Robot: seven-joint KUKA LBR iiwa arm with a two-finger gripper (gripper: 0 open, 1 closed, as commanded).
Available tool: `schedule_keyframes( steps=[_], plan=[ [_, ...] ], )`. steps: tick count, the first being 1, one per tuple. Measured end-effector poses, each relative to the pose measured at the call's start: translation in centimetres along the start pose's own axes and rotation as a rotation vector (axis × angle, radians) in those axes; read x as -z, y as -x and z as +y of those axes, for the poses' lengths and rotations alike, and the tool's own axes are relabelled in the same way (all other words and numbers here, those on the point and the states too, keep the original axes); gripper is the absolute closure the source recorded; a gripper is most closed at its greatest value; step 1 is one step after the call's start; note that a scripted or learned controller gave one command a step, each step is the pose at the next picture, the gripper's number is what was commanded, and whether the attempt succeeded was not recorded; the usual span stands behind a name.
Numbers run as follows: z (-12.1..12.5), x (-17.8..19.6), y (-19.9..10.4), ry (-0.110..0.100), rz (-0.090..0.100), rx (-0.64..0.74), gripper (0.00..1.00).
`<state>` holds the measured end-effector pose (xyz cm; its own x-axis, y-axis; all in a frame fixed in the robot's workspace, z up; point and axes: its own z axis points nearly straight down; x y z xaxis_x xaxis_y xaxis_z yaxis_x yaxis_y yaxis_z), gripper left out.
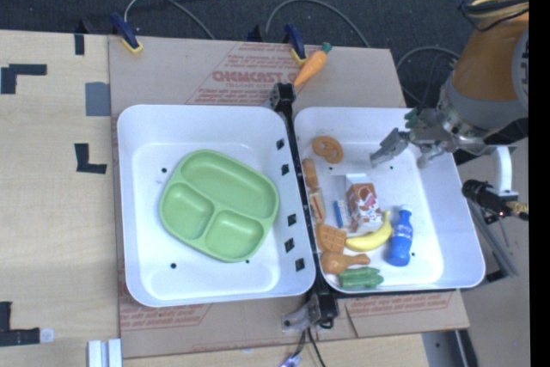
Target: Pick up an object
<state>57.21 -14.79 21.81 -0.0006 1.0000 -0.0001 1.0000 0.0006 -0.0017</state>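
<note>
Gripper (404,142): fingers spread, nothing between them, above the right bin (447,211) (upper part).
Toys: cookie (326,149) left of it; carton (363,204), banana (371,238), bottle (400,240) below.

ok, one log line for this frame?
pincer over right bin upper part, nothing seen between fingers | toys incl. banana, blue bottle in right bin | green divided plate in left bin
</note>
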Motion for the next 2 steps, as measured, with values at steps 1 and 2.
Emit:
schedule_keyframes(
  steps=[1, 2],
  plan=[
    [3.5, -13.1, -3.4, 0.006, 0.0, 0.002, 0.0],
    [0.8, -13.1, -3.9, 0.007, -0.002, 0.0, 0.0]
  ],
)
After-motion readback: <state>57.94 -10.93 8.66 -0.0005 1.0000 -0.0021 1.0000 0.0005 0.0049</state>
